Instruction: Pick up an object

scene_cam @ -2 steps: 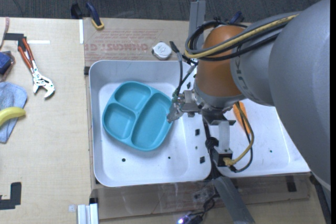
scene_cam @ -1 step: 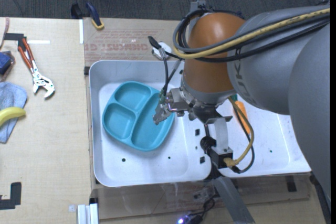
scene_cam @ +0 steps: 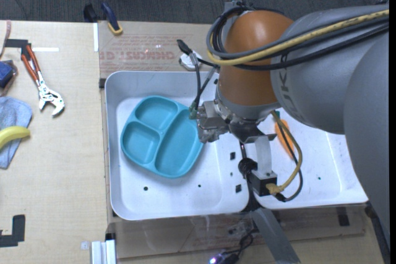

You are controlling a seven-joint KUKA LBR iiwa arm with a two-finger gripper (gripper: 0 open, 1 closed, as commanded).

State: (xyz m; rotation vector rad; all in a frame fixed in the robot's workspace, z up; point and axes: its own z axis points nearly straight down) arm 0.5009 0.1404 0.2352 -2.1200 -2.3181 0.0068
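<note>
A light blue divided plate [scene_cam: 162, 136] lies flat in the left bin [scene_cam: 161, 204], toward its middle. The arm's orange wrist band [scene_cam: 253, 62] hangs over the seam between the two bins and covers most of the tool beneath it. My gripper [scene_cam: 206, 127] shows just below the wrist, at the plate's right rim, touching it or very close to it. Nothing can be seen held in it. A thin orange object [scene_cam: 284, 136] lies in the right bin [scene_cam: 328, 188], partly hidden by the arm.
On the wooden bench to the left lie red-handled pliers [scene_cam: 38, 80], a blue cloth [scene_cam: 13, 120] and a banana [scene_cam: 13, 135]. A small blue and yellow clamp [scene_cam: 110, 18] sits at the bench's far edge. Cables loop below the wrist [scene_cam: 272, 179].
</note>
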